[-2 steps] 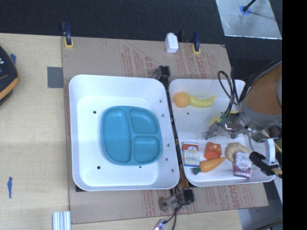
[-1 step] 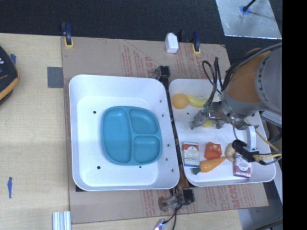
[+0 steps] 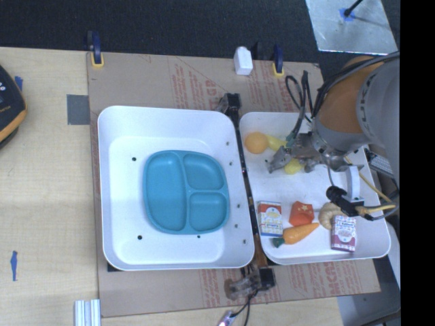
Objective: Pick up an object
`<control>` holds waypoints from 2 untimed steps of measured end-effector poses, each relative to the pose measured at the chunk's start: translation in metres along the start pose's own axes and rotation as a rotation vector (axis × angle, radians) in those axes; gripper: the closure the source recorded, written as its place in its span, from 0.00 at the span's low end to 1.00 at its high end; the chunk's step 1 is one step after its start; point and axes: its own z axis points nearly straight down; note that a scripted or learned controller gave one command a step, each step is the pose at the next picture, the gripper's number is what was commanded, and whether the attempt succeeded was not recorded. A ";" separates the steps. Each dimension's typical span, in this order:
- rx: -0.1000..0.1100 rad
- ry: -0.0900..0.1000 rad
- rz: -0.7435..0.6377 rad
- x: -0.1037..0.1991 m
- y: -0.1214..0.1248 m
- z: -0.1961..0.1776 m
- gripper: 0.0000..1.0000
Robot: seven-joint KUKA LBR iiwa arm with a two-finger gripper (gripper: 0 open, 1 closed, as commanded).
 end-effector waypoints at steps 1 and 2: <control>0.001 0.000 -0.003 -0.001 0.000 -0.010 1.00; 0.001 0.000 -0.003 -0.001 0.000 -0.010 0.00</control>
